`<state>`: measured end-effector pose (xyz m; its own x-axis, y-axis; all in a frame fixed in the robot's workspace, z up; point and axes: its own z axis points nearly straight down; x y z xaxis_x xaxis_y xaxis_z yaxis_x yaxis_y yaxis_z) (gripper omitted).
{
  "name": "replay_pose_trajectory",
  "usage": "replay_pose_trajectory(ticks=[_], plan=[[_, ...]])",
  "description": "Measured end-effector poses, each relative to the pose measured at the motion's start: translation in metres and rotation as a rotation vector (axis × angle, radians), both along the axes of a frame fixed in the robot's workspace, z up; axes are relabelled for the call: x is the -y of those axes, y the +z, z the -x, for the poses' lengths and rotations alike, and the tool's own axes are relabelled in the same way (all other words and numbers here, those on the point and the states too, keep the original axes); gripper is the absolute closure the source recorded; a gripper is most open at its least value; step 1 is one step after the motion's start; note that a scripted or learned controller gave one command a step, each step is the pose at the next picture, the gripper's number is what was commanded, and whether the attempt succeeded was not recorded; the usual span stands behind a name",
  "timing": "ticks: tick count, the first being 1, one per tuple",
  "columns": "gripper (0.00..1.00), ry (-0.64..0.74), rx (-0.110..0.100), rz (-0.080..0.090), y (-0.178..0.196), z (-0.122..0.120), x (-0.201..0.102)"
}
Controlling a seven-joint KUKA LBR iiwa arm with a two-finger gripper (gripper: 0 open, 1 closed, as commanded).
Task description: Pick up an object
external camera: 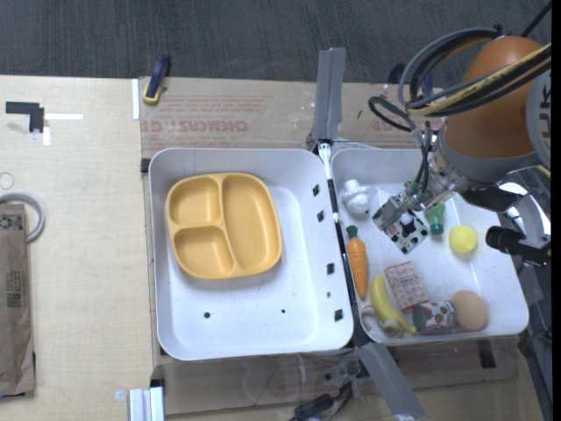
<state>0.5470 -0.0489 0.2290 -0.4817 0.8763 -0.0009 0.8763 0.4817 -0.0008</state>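
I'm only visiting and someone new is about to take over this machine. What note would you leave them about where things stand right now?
Gripper: low over the right bin, by a black-and-white toy; whether its fingers are open or shut cannot be made out.
Things in the right bin: carrot, banana, yellow ball, egg, small red-and-white box, can, white lump.
Left bin: holds a yellow divided plate.
Done: nothing visibly lifted.
Left: grasp one object and raise it.

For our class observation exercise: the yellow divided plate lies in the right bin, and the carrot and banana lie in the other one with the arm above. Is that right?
Not quite. The camera view shows the yellow divided plate in the left bin, not the right. The carrot and banana lie in the other bin, under the arm.
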Motion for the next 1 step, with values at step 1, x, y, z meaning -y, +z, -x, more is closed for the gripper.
replay_pose_trajectory(ticks=[1], plan=[[1.00,0.091,-0.002,0.000,-0.0382,-0.0138,-0.0160]])
